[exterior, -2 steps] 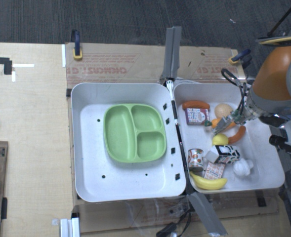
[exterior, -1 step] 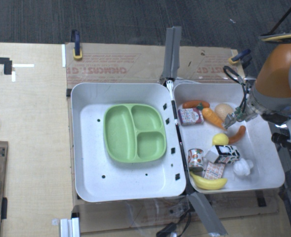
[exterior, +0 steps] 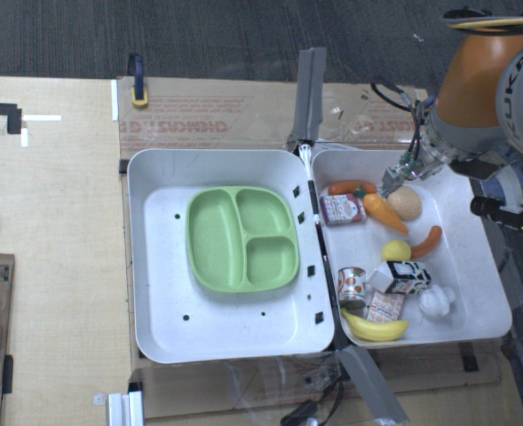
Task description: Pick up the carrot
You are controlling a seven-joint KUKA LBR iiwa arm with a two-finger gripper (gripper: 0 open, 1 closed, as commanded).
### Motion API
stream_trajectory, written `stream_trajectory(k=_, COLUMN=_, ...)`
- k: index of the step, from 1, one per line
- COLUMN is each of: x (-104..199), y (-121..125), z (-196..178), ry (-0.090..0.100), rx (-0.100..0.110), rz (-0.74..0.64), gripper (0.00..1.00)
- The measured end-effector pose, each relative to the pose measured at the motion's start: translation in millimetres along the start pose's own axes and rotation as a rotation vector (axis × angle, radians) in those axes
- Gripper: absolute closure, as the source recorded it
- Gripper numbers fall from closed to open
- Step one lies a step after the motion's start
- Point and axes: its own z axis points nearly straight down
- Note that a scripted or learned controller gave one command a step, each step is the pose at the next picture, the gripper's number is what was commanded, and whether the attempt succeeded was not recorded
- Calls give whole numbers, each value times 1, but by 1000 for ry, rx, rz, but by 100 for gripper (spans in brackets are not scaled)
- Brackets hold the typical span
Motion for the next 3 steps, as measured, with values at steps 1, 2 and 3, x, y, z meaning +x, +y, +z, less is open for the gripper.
stream_trajectory(k=1, x=0, y=0, z=0, ry=0, rx=0, rz=0, gripper=0)
stream_trajectory(k=2, x=6, y=-37, z=70, ry=2, rx=2, rz=-37, gripper=0)
stream_trajectory(k=3, x=0, y=-80, z=70, ry=3, rx=3, rz=61, gripper=0)
